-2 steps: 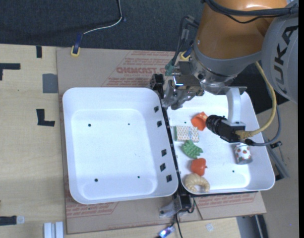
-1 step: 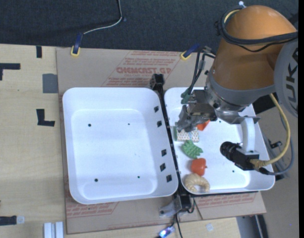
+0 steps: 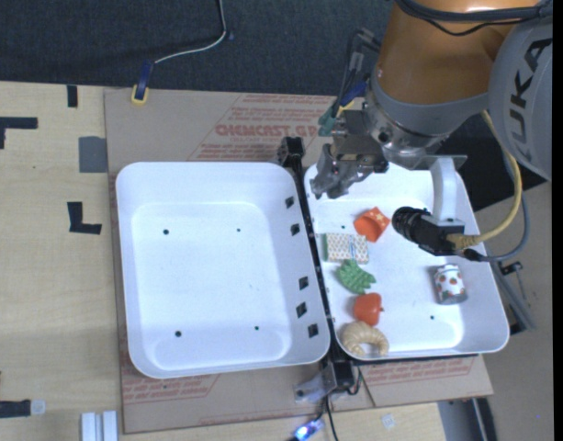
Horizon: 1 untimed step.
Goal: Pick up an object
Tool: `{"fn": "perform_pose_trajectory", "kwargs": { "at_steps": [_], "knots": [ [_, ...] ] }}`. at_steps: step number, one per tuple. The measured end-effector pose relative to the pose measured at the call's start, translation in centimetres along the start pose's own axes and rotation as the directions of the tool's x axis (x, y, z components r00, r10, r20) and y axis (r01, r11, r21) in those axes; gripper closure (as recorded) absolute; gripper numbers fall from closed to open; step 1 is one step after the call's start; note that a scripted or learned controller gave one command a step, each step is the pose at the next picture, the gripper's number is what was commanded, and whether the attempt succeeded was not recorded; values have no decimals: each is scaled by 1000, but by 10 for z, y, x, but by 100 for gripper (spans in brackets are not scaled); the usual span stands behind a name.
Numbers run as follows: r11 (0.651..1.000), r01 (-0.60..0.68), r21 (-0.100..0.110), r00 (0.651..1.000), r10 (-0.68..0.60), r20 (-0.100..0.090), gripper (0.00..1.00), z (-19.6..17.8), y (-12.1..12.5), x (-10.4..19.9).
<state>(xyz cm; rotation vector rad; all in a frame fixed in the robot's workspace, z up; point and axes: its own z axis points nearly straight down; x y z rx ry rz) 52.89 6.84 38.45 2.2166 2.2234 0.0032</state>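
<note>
Arm: grey jointed KUKA robot arm [image 3: 524, 72], entering from the right and upper right, its big rounded segments filling the top right corner.
Band: wide orange band [image 3: 446, 26] above the wrist, with a grey collar just below it.
Wrist: angled down and to the left, ending in a dark metal block.
Gripper: dark two-finger metal gripper [image 3: 332, 184], pointing downward, low over the upper left corner of the right bin.
Cabling: thin cables along the wrist's left side.
</note>
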Motion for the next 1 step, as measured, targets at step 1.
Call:
{"fn": "perform_pose_trajectory", "kwargs": {
  "at_steps": [1],
  "knots": [
    [1000, -5, 9, 1000, 5, 1, 100, 30, -47, -31]
  ]
}}
